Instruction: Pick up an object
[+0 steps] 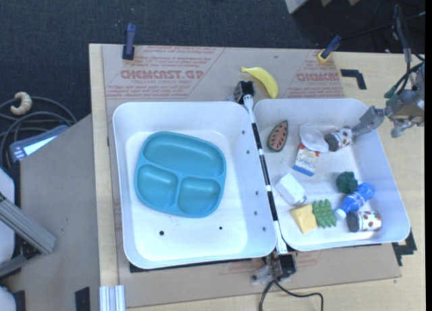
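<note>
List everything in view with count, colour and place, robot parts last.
bins: 2, white, side by side on the bench
divided plate: 1, blue, left bin
banana: 1, yellow, on the bench behind the bins
clips: 2, blue, back edge of the board
carton: 1, white with blue and red, right bin
white block: 1, right bin
yellow block: 1, right bin front
green toy: 1, beside yellow block
blue toy: 1, right bin
gripper: 1, grey, over right bin's far right
</note>
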{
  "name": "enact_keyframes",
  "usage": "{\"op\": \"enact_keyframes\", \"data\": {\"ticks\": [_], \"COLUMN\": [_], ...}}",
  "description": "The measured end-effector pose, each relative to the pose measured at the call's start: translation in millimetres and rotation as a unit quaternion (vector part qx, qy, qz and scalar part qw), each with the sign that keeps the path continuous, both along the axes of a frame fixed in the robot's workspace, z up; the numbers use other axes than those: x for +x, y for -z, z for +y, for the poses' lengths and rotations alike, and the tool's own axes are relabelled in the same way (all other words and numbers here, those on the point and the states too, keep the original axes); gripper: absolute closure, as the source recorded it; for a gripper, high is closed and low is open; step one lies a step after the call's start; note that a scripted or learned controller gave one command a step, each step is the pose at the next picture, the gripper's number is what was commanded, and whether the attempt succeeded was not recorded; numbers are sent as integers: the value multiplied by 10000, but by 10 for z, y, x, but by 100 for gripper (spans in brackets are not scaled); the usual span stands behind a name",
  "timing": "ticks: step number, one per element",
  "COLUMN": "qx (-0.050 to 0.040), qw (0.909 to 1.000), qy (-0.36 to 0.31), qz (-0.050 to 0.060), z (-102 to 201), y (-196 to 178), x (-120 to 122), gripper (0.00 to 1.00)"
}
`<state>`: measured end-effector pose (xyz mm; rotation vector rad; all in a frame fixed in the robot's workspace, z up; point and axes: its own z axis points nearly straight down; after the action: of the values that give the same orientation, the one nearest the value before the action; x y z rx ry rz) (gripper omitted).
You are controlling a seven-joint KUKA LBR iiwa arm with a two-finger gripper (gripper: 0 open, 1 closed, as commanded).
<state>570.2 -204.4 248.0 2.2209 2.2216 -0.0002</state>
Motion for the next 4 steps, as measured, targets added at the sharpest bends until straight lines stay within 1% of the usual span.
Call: {"op": "enact_keyframes", "data": {"ticks": [1, 2, 3, 4], "qx": [0, -5, -14, -23], "qw": [10000, 10000, 10000, 10000], "qy": [-5, -7, -10, -17], "qz": [3, -11, -22, -34], "z": [-144, -71, -71, -70], "y": [777, 1523, 1417, 1311], "x": [734, 861, 868, 876], "gripper": [0, 0, 100, 100]}}
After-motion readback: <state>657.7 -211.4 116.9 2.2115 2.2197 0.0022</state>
